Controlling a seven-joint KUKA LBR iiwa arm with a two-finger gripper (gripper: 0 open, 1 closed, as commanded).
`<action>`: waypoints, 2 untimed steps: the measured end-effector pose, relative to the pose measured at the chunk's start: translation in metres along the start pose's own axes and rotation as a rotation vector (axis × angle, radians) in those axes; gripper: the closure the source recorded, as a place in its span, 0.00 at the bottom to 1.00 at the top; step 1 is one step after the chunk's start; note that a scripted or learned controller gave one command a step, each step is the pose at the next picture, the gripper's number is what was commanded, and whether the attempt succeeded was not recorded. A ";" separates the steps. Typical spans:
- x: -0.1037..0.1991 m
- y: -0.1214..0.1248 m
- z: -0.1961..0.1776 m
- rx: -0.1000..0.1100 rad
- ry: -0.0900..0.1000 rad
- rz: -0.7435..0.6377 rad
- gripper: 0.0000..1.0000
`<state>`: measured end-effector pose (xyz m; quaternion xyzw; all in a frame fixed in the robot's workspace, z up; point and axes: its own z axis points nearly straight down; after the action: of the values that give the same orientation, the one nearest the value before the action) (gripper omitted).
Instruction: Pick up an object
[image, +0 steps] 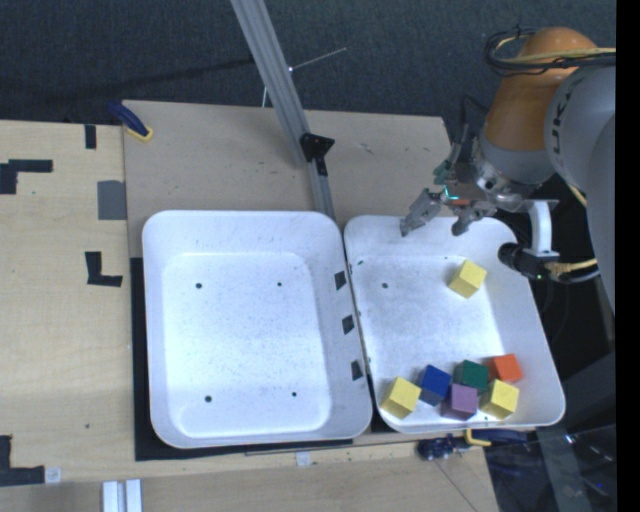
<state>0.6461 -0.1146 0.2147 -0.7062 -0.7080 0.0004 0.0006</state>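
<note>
A lone yellow cube (466, 278) sits apart in the upper part of the right bin (420, 320), the easiest pick. The gripper (438, 220) hangs just above the bin's far rim, fingers spread and empty. It should centre over the cube, then drop straight down.

grey arm (590, 110), orange band (530, 95), yellow cables, dark two-finger pincer (438, 222), white bracket
</note>
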 end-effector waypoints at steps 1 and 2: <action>0.000 0.000 0.000 0.000 -0.001 0.000 0.00; -0.006 -0.001 0.062 0.006 -0.001 0.002 0.00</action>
<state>0.6454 -0.1209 0.1522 -0.7068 -0.7074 0.0029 0.0023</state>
